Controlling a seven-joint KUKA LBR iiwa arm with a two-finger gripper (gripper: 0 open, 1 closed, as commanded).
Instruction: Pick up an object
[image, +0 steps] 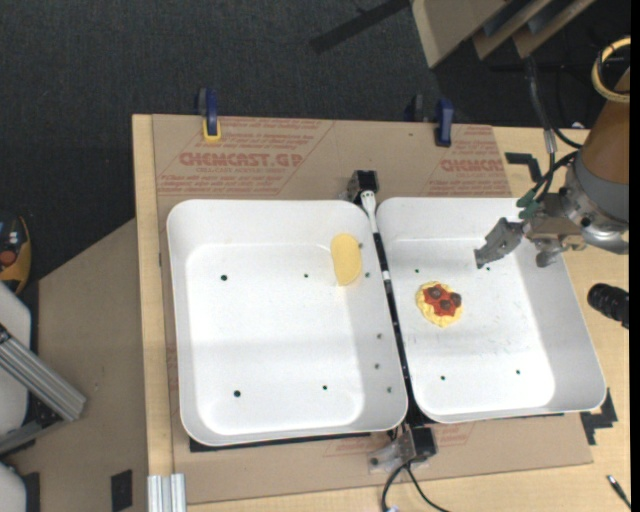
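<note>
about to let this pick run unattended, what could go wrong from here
1. The flat yellow round piece with red spots lies low on the right white bin floor; the hand, off to its upper right, may skid over it.
2. The pale yellow oval piece sits against the left white bin wall near the divider, leaving little room for a grasp.

Two blue clamps grip the far edge of the brown board marked with red lettering.
</note>
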